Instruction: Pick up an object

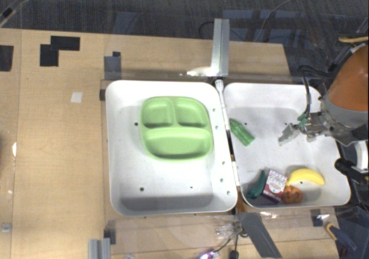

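1. Wooden bench (52, 154) carries two white bins; left bin (124, 194) holds a green divided plate (175, 127)
2. Right bin (271, 99) holds a green piece (241, 132) near the divider, and a banana (305, 177), small box (274, 184) and dark green item (256, 185) clustered at its near edge
3. My gripper (295, 130) hangs over the right bin, fingers apart, nothing between them
4. Step judged: approach. Next move calls for choosing one object and descending squarely over it

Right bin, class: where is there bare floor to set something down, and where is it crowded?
Bare floor lies in the right bin between the green object and the hand, and along its far wall. Crowded: the near corner, with banana, small box and dark green item.
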Motion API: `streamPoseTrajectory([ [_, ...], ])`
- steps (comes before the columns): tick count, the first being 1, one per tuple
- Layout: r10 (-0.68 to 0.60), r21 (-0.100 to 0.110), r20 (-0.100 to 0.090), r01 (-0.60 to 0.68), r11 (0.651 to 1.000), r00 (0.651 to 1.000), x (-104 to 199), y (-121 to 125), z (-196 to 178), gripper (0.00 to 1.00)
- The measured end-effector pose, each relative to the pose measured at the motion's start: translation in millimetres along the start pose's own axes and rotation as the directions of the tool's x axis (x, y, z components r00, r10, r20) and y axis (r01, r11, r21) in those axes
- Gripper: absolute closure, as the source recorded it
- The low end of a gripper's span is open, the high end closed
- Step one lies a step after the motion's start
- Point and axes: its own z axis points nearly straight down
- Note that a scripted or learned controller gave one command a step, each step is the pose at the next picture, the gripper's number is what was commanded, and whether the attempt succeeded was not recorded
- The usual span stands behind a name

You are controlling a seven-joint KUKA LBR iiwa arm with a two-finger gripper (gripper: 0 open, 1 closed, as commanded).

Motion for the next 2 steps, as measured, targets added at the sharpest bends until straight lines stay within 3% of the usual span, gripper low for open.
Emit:
streamPoseTrajectory([
  [1,-0.163,-0.01,0.006,0.163,0.987,0.987,67,-7,46,0.0],
  [2,-0.248,-0.012,0.005,0.248,0.969,0.969,65,50,47,0.0],
])
